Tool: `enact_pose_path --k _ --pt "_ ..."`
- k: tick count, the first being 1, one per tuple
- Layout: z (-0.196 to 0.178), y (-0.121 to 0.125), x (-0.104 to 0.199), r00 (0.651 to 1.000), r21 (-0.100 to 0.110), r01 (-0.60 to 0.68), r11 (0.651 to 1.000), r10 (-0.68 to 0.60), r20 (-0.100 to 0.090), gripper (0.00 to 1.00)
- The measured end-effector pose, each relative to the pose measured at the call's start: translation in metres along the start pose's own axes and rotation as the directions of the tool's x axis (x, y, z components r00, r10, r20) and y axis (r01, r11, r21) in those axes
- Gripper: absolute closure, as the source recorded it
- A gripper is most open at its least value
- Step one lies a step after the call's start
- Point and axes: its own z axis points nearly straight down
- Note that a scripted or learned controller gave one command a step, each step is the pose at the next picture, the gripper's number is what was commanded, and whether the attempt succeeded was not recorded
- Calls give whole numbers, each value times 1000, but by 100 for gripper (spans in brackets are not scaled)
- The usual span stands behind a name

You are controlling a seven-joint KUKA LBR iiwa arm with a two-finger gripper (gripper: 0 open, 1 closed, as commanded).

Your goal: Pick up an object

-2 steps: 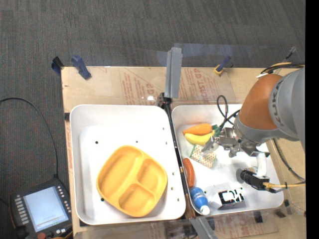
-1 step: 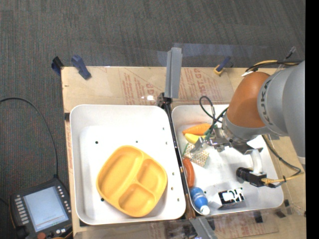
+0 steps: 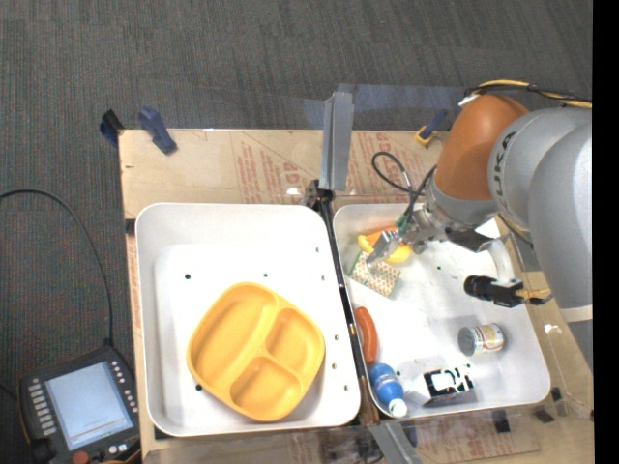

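My gripper [image 3: 399, 241] is low in the back left corner of the right bin [image 3: 513, 380]. It sits right over a small yellow object [image 3: 375, 244] with an orange part, partly hiding it. Just in front lies a patterned beige square pad [image 3: 376, 275]. Whether the yellow object is held cannot be made out from here.
The right bin also holds a red-orange sausage-shaped piece [image 3: 366, 331], a blue bottle [image 3: 387, 389], a black-and-white box [image 3: 448, 384] and a small can [image 3: 482, 339]. A yellow divided plate [image 3: 255, 352] lies in the left bin [image 3: 164, 259]. The arm covers the right bin's back right.
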Motion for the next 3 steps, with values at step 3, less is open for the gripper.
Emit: enact_pose_path --k 3 --pt "0 -132 32 962 -4 -272 962 272 0 0"
